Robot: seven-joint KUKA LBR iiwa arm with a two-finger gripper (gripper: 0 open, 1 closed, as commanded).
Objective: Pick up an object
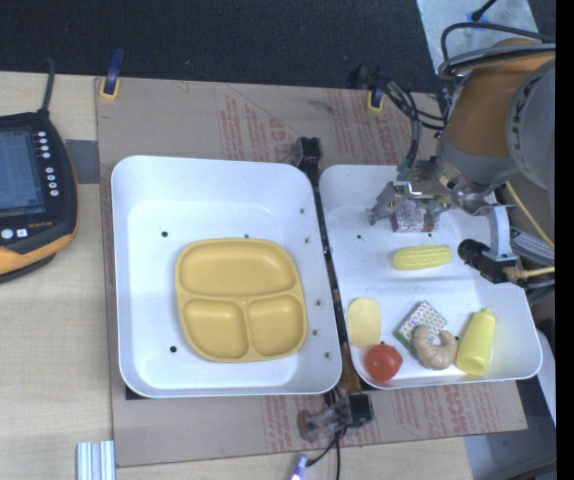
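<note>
Objects for picking lie in the right bin (pixel 527 368), and none looks lifted yet: as far as I can judge, the grasp itself is not yet made.

Going left to right: a tablet-like pendant (pixel 12 193) with a dark screen and orange rubbery casing sits at the bench's left edge. The left bin (pixel 137 198), smooth white plastic with rounded corners, carries a yellow tray (pixel 239 298), matte, rounded-square, divided into three compartments.

In the right bin, near its front-left corner, lie a pale yellow slab (pixel 364 320) with soft rounded ends and a glossy red tomato (pixel 383 362), round, just beside it. Next come a small checked packet (pixel 422 318), flat and diamond-set, touching a tan, knobbly curled piece (pixel 435 347) like a shrimp or pretzel. A smooth yellow bottle (pixel 476 341) stands against that, near the front-right corner. Toward the bin's middle rests a yellow corn cob (pixel 421 258), ridged and elongated.

The gripper (pixel 412 208) hangs over the back part of this bin, metallic, with the grey and orange arm behind it. Something pinkish shows at its tip, but whether that is a held thing I cannot tell, nor how the hand is set.
</note>
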